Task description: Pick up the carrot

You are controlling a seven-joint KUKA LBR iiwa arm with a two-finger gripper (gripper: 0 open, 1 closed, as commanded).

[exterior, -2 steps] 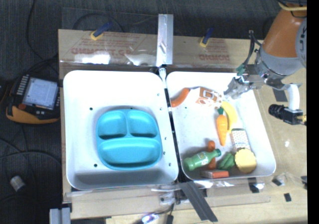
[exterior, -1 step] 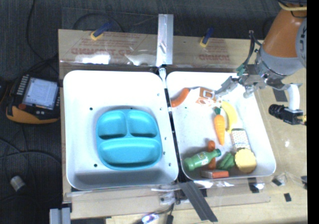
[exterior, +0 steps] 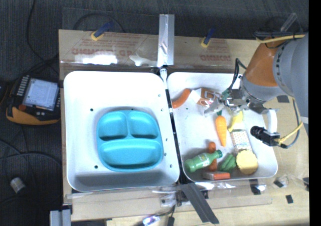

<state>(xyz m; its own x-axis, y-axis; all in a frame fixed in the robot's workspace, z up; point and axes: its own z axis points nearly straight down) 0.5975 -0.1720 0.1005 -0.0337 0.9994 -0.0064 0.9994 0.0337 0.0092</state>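
The carrot [exterior: 220,128] is orange and tapered, lying nearly upright in the view near the middle of the right bin [exterior: 190,124], tip towards the front. My gripper [exterior: 221,102] hangs just behind the carrot's thick end, at the end of the grey arm with the orange band [exterior: 261,67] reaching in from the right. Nothing shows as held in it.
Around the carrot lie an orange sausage-like piece [exterior: 180,97], a small printed box [exterior: 205,96], a yellow banana-like piece [exterior: 236,118], a pale box [exterior: 239,139], a yellow block [exterior: 247,162] and a green bottle [exterior: 203,160]. The left bin holds a blue divided tray [exterior: 130,138].
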